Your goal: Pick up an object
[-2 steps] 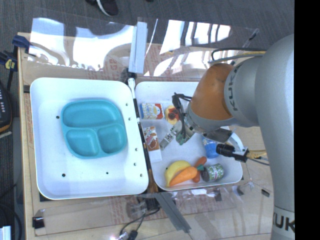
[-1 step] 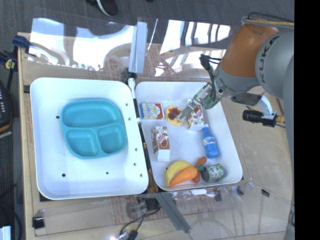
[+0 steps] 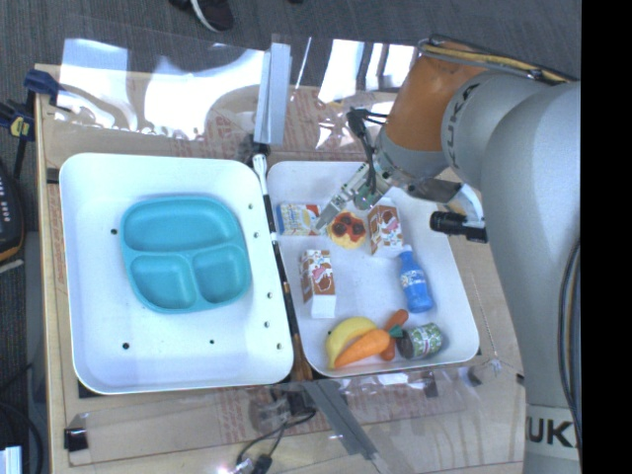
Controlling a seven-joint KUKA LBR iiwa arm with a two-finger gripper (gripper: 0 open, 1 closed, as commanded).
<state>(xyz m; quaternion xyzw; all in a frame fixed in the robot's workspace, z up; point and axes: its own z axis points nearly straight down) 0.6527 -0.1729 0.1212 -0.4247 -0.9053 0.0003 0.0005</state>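
Surface (image 3: pixel 148 413) — two bins; claw (image 3: pixel 334 212) low over the snacks (image 3: pixel 348 229), grip state unreadable — nothing lifted yet.

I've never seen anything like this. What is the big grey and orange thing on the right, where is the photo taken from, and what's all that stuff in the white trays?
The grey and orange thing is a robot arm. At its end is a gripper, a two-finger hand for picking things up. One camera looks down at a slant from above the bench.

Two shallow white bins sit side by side. The left bin holds a blue divided tray. The right bin holds toy groceries: two small cartons, a blue bottle, a banana, a carrot, a small can and a round red and yellow piece.

The gripper is low over the far end of the right bin, beside that round piece. I cannot see it holding anything.
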